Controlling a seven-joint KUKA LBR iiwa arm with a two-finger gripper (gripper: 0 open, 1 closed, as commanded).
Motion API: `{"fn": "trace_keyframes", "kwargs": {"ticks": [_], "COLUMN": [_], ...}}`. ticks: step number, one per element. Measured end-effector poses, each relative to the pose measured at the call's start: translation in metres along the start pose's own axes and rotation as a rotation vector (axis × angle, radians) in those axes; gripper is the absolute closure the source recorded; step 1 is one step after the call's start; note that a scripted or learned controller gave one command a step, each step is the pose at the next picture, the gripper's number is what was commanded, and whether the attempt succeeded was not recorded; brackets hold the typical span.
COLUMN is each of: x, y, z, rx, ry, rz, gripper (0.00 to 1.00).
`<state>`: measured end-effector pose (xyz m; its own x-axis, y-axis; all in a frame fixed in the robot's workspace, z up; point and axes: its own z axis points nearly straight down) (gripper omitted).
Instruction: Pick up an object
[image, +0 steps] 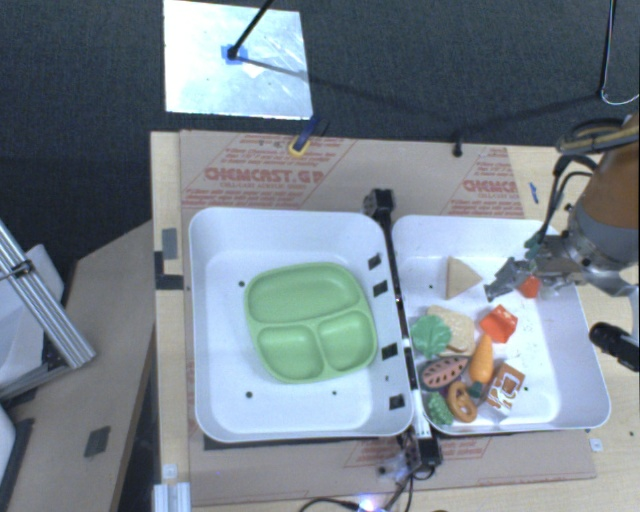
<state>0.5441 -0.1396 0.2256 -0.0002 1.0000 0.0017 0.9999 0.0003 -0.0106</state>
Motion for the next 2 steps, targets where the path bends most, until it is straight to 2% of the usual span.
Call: {"fn": "trace_keyframes", "kwargs": {"ticks": [1, 2], "x": [0.0, 0.005], "y": [0.002, -0.001], "z": [-0.006, 0.037], "rx": [-0.012, -0.009], "ry": [-0.002, -0.001], "rz": [-0.003, -0.001], "gripper": [0.0, 0.0]}}
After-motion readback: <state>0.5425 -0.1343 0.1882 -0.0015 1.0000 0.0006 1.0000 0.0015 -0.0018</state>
